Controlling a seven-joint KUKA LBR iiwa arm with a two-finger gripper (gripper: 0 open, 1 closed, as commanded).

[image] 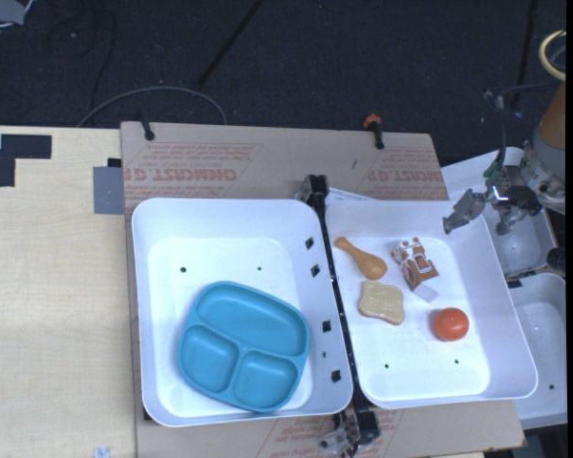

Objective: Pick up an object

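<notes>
Presently, right bin (516,351) contents: one tomato (450,324) near the right wall; one slice of toast (381,302) at centre; one drumstick (361,257) toward the divider; one small brown-and-white packet (414,262). All lie apart from one another, which should leave room for fingers around any of them.

Left bin (158,246): one blue sectioned plate (243,345), lying flat.

Hand (487,203): poised above the right bin's far right rim, apparently nothing in it; finger spread cannot be judged. No item is lifted yet.
</notes>
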